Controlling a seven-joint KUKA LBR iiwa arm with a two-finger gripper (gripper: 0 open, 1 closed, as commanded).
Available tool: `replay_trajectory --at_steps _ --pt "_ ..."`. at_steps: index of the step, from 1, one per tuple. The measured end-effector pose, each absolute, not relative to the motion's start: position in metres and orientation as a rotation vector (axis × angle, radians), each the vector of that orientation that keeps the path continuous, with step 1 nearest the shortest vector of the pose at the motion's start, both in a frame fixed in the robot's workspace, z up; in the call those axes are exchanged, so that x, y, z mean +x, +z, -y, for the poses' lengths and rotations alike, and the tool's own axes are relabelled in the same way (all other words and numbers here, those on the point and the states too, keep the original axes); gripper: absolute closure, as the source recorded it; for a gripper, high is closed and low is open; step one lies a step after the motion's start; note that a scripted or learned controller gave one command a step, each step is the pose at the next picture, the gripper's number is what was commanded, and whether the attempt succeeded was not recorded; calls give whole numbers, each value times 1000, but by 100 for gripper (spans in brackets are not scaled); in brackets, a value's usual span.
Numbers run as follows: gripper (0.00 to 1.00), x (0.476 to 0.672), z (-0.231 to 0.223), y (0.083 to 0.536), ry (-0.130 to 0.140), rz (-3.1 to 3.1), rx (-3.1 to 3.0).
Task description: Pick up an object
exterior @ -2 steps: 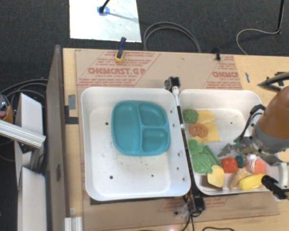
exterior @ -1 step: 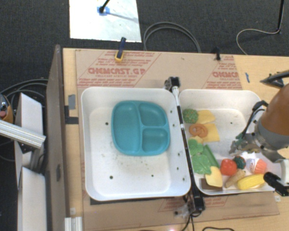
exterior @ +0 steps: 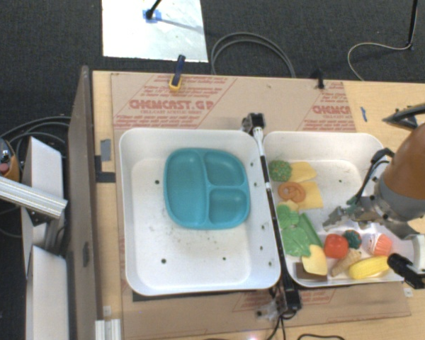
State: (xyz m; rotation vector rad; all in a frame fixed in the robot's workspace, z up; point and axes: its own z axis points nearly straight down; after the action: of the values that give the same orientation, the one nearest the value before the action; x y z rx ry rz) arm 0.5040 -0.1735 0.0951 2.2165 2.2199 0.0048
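**Hovering over a crowded bin**

From the fixed camera above the counter (exterior: 198, 94), my hand (exterior: 359, 213) hangs over the right bin (exterior: 340, 142), above the bare white floor next to the toy food. I cannot tell whether it is open or closed; nothing visible sits in its grip.

The likeliest pick, the red tomato (exterior: 336, 246), lies just below the hand, packed against a yellow banana (exterior: 369, 267) and a yellow wedge (exterior: 314, 261).

I judge the risk to be crowding: smooth, rounded plastic could slip out or roll, and a neighbour could jam the grasp. The flat green pieces (exterior: 296, 232) offer little to pinch.

In the left bin (exterior: 145, 190) rests a glossy teal plate (exterior: 206, 188), divided into compartments, well apart from me.
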Motion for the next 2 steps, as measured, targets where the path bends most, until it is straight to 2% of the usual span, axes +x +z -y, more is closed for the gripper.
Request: replay_trajectory --at_steps 1,2 --pt "0 593 105 85 12 -2233 2203" --pt "0 583 105 84 0 -2226 2216"
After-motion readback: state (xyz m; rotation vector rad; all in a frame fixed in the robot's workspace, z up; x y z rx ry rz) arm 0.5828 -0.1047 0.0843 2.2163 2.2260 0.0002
